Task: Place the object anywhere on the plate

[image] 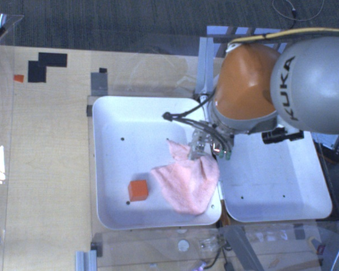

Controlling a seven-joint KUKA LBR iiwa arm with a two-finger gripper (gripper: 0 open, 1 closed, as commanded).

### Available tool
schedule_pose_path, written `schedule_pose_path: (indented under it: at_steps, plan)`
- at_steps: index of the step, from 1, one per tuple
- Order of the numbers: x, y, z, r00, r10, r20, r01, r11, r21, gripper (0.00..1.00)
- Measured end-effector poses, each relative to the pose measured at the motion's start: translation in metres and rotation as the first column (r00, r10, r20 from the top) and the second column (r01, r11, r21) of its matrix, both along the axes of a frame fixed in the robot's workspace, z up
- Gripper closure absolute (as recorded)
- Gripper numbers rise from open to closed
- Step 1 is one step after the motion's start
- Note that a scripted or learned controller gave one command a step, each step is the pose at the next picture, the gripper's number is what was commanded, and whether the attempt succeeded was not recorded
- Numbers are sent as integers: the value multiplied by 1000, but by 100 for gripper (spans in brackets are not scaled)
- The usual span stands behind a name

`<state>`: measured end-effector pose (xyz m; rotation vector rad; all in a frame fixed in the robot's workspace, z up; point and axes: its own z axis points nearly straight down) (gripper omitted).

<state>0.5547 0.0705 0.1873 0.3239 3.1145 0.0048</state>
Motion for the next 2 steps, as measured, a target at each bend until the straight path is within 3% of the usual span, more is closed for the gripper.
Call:
schedule_pose_path:
  at_steps: [1,2]
  plan:
    - [-29,2,-2,1000,-31,-3,31,1000,1,100]
    - [-15,-118,0,1000,-17,3,17,1000,-3,100]
